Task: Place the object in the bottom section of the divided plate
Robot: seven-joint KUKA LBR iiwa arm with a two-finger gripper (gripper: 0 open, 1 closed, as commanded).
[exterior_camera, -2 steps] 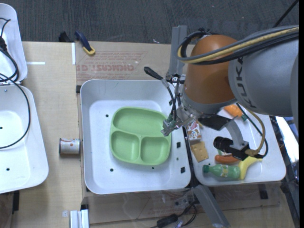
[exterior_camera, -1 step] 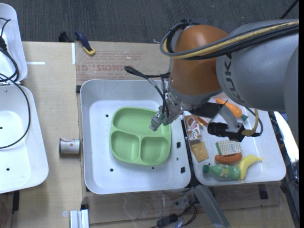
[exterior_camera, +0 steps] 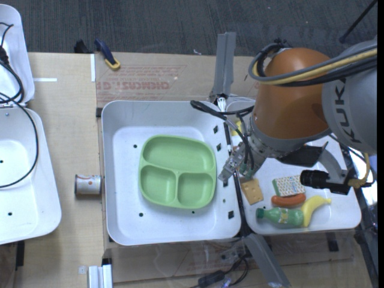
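A light green divided plate (exterior_camera: 177,171) lies in the left white bin (exterior_camera: 120,179), with one wide section at the far side and two smaller ones at the near side; all are bare. My gripper (exterior_camera: 237,164) hangs under the orange wrist band (exterior_camera: 294,95), over the wall between the two bins, just right of the plate. In the right bin (exterior_camera: 342,221) lie a tan cracker (exterior_camera: 252,191), a checkered block (exterior_camera: 288,186), an orange-red sausage shape (exterior_camera: 288,200), a banana (exterior_camera: 315,207) and a green bottle (exterior_camera: 281,216). The cracker is nearest the gripper.
A small can (exterior_camera: 88,185) lies on the bench left of the plate's bin. A blue and yellow clamp (exterior_camera: 107,54) sits at the far edge. Another white tub (exterior_camera: 18,179) with a black cable (exterior_camera: 15,83) fills the far left.
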